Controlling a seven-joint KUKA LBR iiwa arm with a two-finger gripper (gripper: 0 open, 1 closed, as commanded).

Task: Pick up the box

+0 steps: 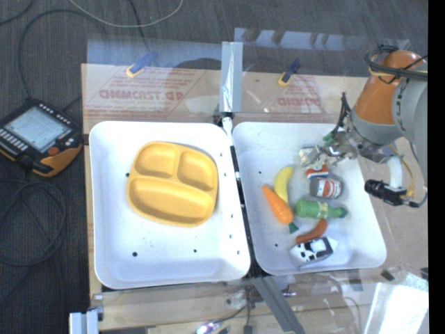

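– Two bins (104, 270) side by side on the bench, and all the action is in the right one. Where's the box?

– Box (311, 250) sits by the right bin's near edge, a small black-and-white thing lying on its side, well apart from the gripper (327, 152).

– And the gripper itself?

– Low over the far right part of that bin, arm (389, 96) reaching in over the right rim. Spread or pressed together, I can't tell; it's a dark tangle from this angle.

– What's between it and the box?

– Plenty! Just beside the gripper, a can (325, 186) on its side. Nearer us, a green bottle (320, 209) lying crosswise, then a red chili (311, 229) touching or almost touching the box's far side.

– Anything to the left?

– Banana (283, 183) and carrot (277, 204) toward the bin's middle, the two close together, carrot angled toward the bottle's cap end. Both stand clear of the box.

– Left bin?

– One yellow tray (174, 183) with three compartments, sitting about the middle, nearer the far edge.

– Off the bench?

– Handheld pendant (38, 134) on the floor past the left bin, cables (125, 19) looping around it.
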